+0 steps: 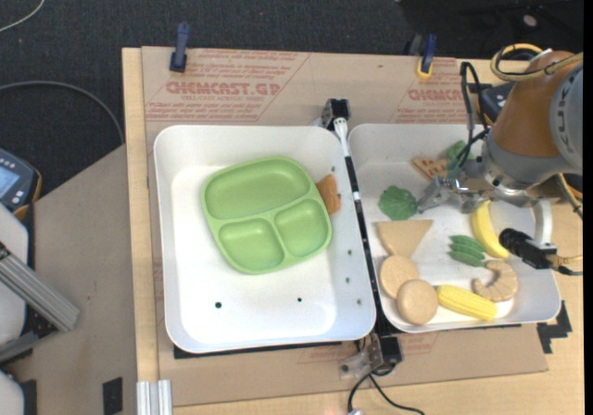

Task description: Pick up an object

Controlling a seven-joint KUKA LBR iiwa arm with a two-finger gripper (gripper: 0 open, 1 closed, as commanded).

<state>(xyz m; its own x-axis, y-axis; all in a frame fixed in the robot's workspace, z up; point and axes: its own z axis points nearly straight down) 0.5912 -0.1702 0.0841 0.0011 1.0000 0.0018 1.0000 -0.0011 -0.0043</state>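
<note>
Gripper [437, 193] hangs over the right bin, finger state indeterminate; green leaf toy [397, 203] lies just left of it.

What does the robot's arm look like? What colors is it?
The arm is fat and round, grey with a big orange band above the wrist. Black cables loop down beside it. Its tool is small, made of silvery-grey metal, and a black piece sticks out lower down.

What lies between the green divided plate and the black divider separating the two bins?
In the camera view, a small orange-brown piece lies there, beside the green divided plate and left of the black divider.
</note>
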